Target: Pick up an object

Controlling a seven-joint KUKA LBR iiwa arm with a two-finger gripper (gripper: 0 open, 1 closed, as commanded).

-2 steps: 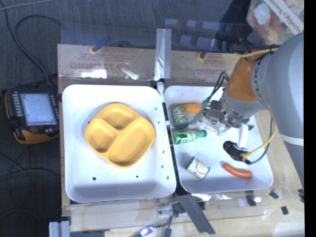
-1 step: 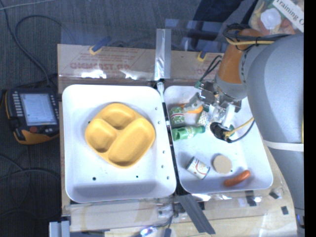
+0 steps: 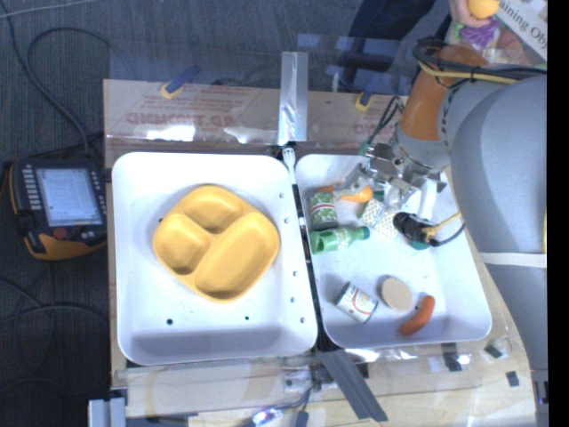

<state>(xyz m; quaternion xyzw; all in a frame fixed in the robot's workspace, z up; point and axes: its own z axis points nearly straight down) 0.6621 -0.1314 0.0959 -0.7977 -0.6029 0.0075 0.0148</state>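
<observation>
I'm low in the right bin (image 3: pixel 471 323), my gripper (image 3: pixel 378 183) over the clutter. Whether it's spread or pinched, I cannot tell. The orange piece (image 3: pixel 354 197) sits just beside it; I'd centre before squeezing.

Yellow three-part plate (image 3: pixel 215 240) in left bin (image 3: pixel 133 327), teach pendant (image 3: pixel 58 210) on floor, cardboard (image 3: pixel 204 109) behind

Bright, even overhead light washes both white bins (image 3: pixel 302 238) almost to overexposure, with soft glare along their rims. Shadows are faint, lying close under the yellow tray (image 3: pixel 216 241). Beyond the bins the dark floor (image 3: pixel 53 69) looks dim and slightly soft.
</observation>
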